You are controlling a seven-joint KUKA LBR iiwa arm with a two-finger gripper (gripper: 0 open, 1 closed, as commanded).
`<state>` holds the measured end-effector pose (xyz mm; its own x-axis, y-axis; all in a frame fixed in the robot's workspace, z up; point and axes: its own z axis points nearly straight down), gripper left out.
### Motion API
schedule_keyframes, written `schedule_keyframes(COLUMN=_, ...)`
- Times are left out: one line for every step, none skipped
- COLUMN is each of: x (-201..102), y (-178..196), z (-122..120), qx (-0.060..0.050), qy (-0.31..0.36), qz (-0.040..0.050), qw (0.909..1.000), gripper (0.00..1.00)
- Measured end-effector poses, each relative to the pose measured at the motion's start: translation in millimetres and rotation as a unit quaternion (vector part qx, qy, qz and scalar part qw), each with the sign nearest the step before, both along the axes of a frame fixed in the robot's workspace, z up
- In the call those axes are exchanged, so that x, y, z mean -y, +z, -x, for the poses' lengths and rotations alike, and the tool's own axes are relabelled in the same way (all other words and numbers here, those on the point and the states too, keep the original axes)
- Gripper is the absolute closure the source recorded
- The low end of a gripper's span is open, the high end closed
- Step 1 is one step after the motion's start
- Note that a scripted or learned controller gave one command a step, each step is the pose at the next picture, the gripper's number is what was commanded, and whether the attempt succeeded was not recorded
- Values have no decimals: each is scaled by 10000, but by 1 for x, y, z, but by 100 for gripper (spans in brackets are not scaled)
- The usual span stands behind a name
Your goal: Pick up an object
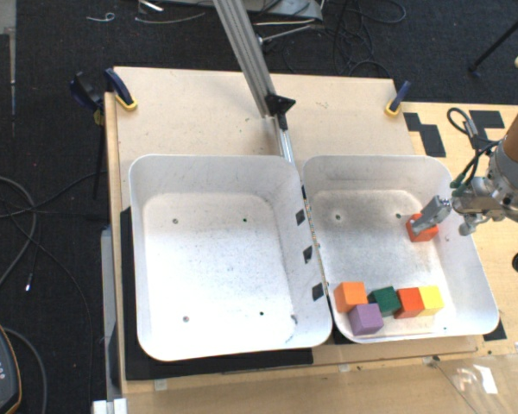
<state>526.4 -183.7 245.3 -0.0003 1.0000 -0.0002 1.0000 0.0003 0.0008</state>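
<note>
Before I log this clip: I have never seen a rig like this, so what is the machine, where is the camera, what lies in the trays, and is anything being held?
The one camera is fixed above the bench and looks down at a slant. The machine is a robot arm reaching in from the right side of the view; its gripper is a two-finger claw. It is low inside the right bin, at a small red block. The grey finger partly covers that block, so I cannot tell whether it is gripped or just touched. Along the near edge of the same bin sits a cluster of blocks: orange block, green block, purple block, red-orange block and yellow block. The left bin lies beside it.
</note>
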Motion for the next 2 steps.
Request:
schedule_keyframes(x=39, y=-150, z=-58, qx=12, qy=12, qz=-10, qw=10000, gripper=0)
schedule_keyframes(x=17, y=-148, z=-143, qx=43, qy=33, qz=11, qw=10000, gripper=0)
